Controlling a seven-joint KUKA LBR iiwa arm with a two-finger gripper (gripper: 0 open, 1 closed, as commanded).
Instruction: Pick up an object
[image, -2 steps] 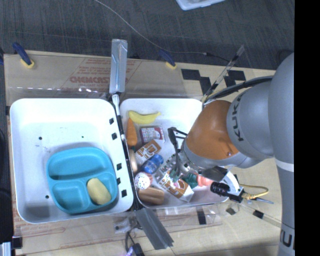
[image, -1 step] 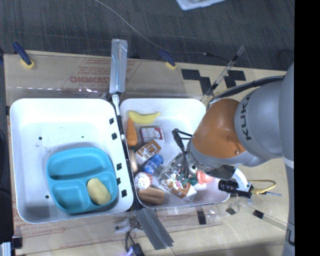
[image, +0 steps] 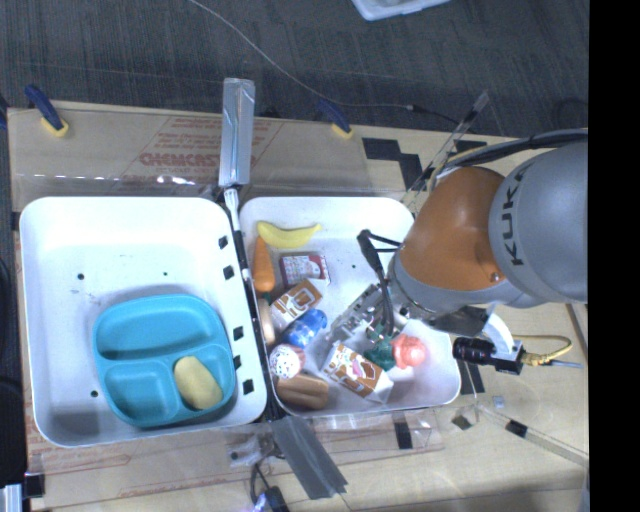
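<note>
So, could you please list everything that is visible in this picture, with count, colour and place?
shallow white bins: 2, side by side on the bench
blue divided plastic tray: 1, left bin
yellow potato-shaped toy: 1, in the tray's lower right compartment
yellow toy banana: 1, right bin, top
orange toy carrot: 1, right bin, left wall
blue ball: 1, right bin, centre
brown hot dog toy: 1, right bin, bottom
red round toy: 1, right bin, beside the hand
grey arm with orange band: 1, from the right
hand: 1, low among the right bin's toys
</note>
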